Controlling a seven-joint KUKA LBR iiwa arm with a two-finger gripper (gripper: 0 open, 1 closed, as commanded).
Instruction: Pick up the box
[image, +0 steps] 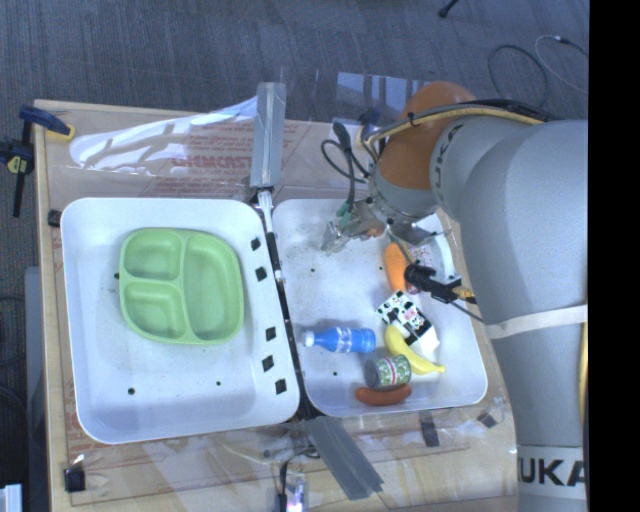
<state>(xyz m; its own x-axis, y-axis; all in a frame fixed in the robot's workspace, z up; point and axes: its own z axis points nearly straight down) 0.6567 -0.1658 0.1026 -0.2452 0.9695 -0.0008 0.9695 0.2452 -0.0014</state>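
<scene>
The box (406, 316) is small and white with black cow-like patches. It lies in the right bin (325, 290), toward that bin's right side, resting against a banana (418, 358). My gripper (341, 231) hangs over the far left part of the same bin, above bare floor. It is well apart from the box, up and to the left of it. The grey arm with its orange band (425, 130) comes in from the right and hides the bin's far right corner.
An orange carrot (396, 266) lies between gripper and box. A blue bottle (342, 341), a can (388, 372) and a sausage (382, 396) sit near the front. The left bin (90, 370) holds a green divided plate (182, 286).
</scene>
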